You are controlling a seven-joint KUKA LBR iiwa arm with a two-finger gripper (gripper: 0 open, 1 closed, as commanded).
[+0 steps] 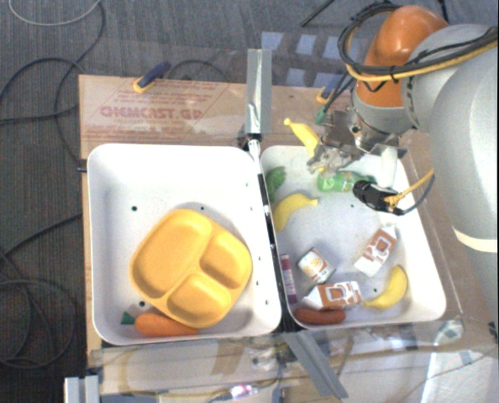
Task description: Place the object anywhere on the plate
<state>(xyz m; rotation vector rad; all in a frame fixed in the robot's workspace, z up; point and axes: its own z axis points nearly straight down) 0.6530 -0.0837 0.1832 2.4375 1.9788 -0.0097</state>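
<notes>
Yellow, 3-compartment plate (192,276) tilted in the left bin (115,183), nothing resting on any compartment. Task judged not yet done: no object delivered, whole carry across the divider left.

Likely target a pale green object (337,180) at the far end of the right bin (426,305), directly under the gripper (333,159); touching or merely beneath, impossible to tell. Whether the tool is spread or pinching, likewise impossible to tell from this angle.

Left bin: besides the plate, 1 orange carrot (164,326) at the near edge, partly tucked under the plate's rim.

Right bin: a dark green piece (275,180) by the divider, a yellow banana (288,207) just beside it, a second banana (392,288) at the near right, 3 small cartons (316,265) (376,250) (340,295) in the middle, a red sausage-like piece (320,316) at the near wall. Another yellow piece (303,134) on the far rim, near the gripper.
</notes>
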